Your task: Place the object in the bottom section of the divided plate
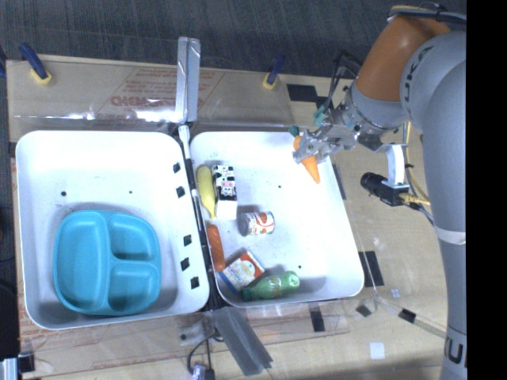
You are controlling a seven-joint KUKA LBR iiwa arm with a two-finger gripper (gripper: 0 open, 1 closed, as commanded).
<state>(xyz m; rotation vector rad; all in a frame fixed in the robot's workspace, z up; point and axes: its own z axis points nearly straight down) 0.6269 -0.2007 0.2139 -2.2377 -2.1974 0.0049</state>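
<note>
- Carrot (pixel 311 166), orange and small, hangs point-down between the fingers of the gripper (pixel 309 153), which is closed on its upper end.
- The gripper sits over the upper right corner of the right bin (pixel 337 287), close to that bin's right rim and just below its far rim.
- The grey arm (pixel 444 133) reaches in from the right, its orange band (pixel 388 54) above the wrist, and covers the table (pixel 238 81) beside the bin's right edge.
- Below and left of the carrot the right bin's white floor lies bare through its upper middle and along most of its right side.
- The bin's other things crowd its left and lower parts: a banana (pixel 206 188) along the left wall, a black-and-white carton (pixel 225 187) touching it, a small can (pixel 257 222) near the middle, a second orange stick-shaped piece (pixel 215 245) by the left wall, a small box (pixel 242 271) and a green bottle (pixel 273 285) lying along the near wall.
- A raised divider (pixel 190 204) with black marks separates the two bins.
- The divided plate (pixel 107 260), light blue, lies in the lower left part of the left bin (pixel 95 153), well apart from the carrot.
- The plate's near edge comes close to the left bin's near wall; the bin's upper half is bare white floor.
</note>
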